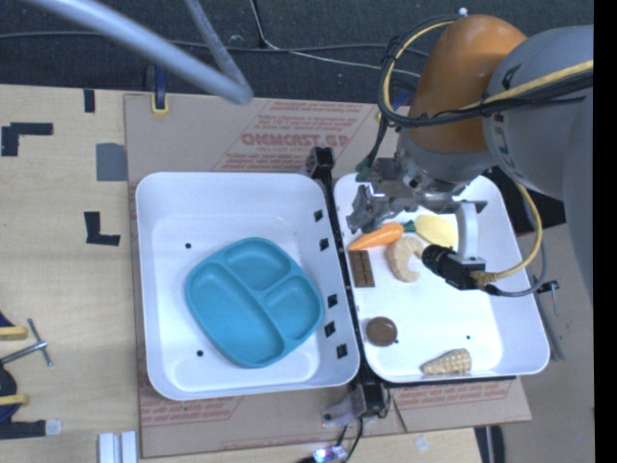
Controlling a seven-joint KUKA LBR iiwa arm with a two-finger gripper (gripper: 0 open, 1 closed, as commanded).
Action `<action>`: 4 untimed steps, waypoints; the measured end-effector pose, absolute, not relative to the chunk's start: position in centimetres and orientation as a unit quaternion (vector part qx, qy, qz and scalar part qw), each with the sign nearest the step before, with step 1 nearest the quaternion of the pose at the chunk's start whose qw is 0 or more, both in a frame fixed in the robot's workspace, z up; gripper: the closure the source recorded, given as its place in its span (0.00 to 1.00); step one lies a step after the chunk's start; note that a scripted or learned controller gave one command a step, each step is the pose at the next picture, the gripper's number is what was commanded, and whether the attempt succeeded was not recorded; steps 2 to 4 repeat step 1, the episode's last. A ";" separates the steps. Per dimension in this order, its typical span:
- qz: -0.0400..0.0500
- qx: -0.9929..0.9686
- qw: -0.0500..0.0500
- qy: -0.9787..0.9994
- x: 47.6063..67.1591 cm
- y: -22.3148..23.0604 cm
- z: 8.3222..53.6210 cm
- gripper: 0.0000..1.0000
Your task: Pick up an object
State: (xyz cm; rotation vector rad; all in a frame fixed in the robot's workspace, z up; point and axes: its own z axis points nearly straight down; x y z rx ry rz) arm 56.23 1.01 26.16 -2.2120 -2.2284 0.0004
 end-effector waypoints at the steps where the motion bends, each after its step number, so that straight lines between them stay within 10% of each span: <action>1: 0.001 -0.705 0.001 -0.709 56.9 5.4 25.7 1.00; 4: 0.001 -0.705 0.001 -0.709 56.9 5.4 25.7 1.00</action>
